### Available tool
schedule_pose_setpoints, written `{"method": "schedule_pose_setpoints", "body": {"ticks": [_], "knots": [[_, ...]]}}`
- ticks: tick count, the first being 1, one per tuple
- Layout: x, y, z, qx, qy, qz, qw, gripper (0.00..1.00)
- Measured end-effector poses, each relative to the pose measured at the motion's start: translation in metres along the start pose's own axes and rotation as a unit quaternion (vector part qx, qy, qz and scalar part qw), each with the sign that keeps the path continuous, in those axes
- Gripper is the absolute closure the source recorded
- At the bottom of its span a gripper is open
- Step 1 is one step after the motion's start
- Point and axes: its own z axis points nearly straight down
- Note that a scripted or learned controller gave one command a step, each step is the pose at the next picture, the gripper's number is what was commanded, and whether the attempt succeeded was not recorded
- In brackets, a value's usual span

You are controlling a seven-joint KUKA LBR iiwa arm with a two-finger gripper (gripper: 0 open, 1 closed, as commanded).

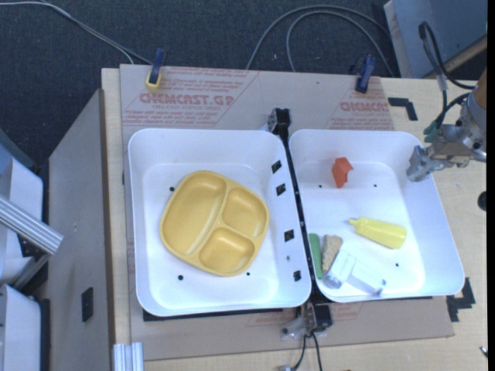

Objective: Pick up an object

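Camera view looks down at a slant on the bench (pixel 93 207), where two white bins sit side by side on a brown printed board (pixel 193 91). Left bin (pixel 147 207) holds one thing, a yellow tray (pixel 214 222) with three compartments, lying flat near the bin's middle and turned a little askew. Right bin (pixel 433 238) holds the smaller things: an orange block (pixel 341 171) toward 11 o'clock of the bin floor, a yellow bottle (pixel 377 232) lying on its side near the middle with its tip pointing to 9 o'clock, and a cluster at 7 o'clock against the bin's near-left corner, made up of a green stick (pixel 315 254), a tan piece (pixel 332 250) just beside it, and a white packet (pixel 352 275) touching the tan piece's lower end. Block and bottle lie well apart from each other and from the cluster. A black divider (pixel 288 207) with clips runs between the bins. Two blue clamps (pixel 157 66) grip the board's far edge at 12 o'clock, and grey cables (pixel 309 22) loop on the dark floor beyond. At 3 o'clock the claw (pixel 421 163) hangs over the right bin's far-right rim, apart from every object; nothing lies between its fingers, and I cannot tell whether they are open or closed.
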Motion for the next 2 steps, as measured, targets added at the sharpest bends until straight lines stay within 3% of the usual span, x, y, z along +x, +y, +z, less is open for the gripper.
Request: {"method": "schedule_pose_setpoints", "body": {"ticks": [1,2], "knots": [[-0.012,-0.029,-0.103,-0.006,-0.003,0.001,1.0000,1.00],[-0.033,-0.057,-0.234,-0.008,-0.004,0.002,1.0000,1.00]]}}
